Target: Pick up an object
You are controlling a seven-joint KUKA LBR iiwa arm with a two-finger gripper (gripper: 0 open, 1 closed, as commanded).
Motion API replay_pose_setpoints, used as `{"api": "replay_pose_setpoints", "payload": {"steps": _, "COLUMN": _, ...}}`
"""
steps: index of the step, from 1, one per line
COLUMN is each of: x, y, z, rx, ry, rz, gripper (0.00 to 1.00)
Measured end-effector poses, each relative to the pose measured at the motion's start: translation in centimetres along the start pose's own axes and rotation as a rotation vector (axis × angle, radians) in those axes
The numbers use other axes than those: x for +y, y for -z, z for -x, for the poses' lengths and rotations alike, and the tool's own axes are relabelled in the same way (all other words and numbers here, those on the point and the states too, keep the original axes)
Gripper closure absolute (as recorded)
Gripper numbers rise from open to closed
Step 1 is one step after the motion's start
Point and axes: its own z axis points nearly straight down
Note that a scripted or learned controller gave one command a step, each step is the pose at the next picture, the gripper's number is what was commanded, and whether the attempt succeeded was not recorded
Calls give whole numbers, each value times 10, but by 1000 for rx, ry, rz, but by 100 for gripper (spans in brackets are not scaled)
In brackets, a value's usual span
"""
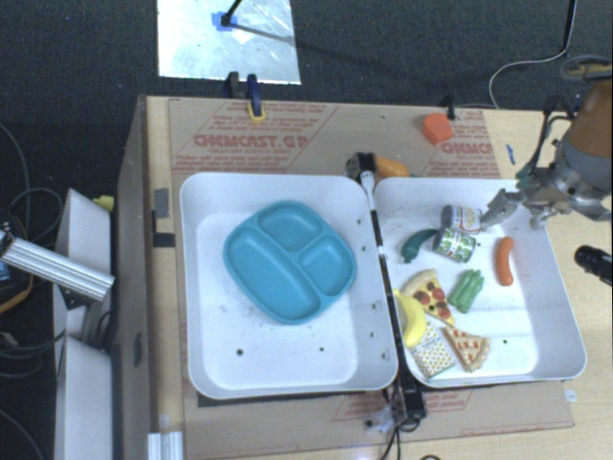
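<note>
While the arm (586, 132) reached in from the right, its gripper (520, 207) hung over the upper right part of the right bin (551, 348), its two fingers spread apart with nothing between them; one fingertip (493, 209) lay just beside a small can (462, 218). Below that can sat a second, green-labelled can (454, 245), touching a dark green vegetable (418, 243). An orange carrot-like piece (504, 261) lay near the right wall, well apart from the cans. Lower down, a green pickle-like piece (466, 289) sat next to a pizza slice (428, 289), with a banana (413, 320) just below, then a checkered waffle piece (433, 355) and another pizza slice (468, 346). The left bin (206, 353) held a blue divided plate (289, 260). Outside the bins, an orange block (438, 127) rested on the bench board (316, 132).
</note>
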Motion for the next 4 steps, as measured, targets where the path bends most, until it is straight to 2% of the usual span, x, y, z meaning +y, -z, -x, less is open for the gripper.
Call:
{"api": "replay_pose_setpoints", "payload": {"steps": 1, "x": 2, "y": -116, "z": -34, "rx": 0, "ry": 2, "rz": 0, "gripper": 0}}
{"api": "replay_pose_setpoints", "payload": {"steps": 2, "x": -38, "y": -116, "z": -24, "rx": 0, "ry": -2, "rz": -1, "gripper": 0}}
{"api": "replay_pose_setpoints", "payload": {"steps": 3, "x": 13, "y": -115, "z": -42, "rx": 0, "ry": 1, "rz": 1, "gripper": 0}}
{"api": "replay_pose_setpoints", "payload": {"steps": 4, "x": -44, "y": -116, "z": -50, "rx": 0, "ry": -2, "rz": -1, "gripper": 0}}
